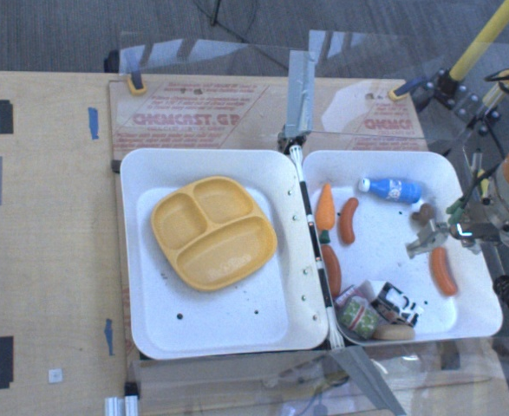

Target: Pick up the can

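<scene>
Now reaching in over the right bin (371, 165) rim: gripper (427, 232), jaws spread, holding nothing. Can (358, 313) well apart at that bin's near-left corner, tipped, long axis unclear.

Only readable stuff I can make out is on the cardboard sheets (193, 115) lying under the far edge of the bins: red print on the left one looks like "CHOICAST.GB" or close to it, pretty smeared. The right cardboard piece (384, 120) has similar red lettering, too blurry to read. Labels on the bottle (391, 189) and can (359, 316) are unreadable.
</scene>
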`<act>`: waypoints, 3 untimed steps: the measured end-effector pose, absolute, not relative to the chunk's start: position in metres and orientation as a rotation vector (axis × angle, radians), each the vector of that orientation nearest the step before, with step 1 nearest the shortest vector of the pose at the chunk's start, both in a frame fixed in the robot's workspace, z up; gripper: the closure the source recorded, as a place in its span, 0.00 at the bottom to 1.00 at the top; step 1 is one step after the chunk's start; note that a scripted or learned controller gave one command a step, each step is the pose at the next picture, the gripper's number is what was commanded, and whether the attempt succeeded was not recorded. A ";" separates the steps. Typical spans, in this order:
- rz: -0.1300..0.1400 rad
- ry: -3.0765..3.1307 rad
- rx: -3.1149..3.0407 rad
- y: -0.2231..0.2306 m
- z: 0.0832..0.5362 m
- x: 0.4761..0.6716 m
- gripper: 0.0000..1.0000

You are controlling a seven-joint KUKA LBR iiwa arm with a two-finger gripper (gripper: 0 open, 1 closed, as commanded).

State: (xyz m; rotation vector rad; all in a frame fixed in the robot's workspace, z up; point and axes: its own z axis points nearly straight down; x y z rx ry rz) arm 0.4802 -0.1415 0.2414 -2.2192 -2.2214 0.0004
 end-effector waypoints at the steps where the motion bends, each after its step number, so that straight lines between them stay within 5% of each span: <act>1: -0.004 -2.266 -2.181 -0.107 0.086 0.496 0.00; 2: -0.005 -2.214 -2.235 -0.123 0.086 0.570 0.00; 3: -0.002 -2.279 -2.166 -0.146 0.098 0.609 0.00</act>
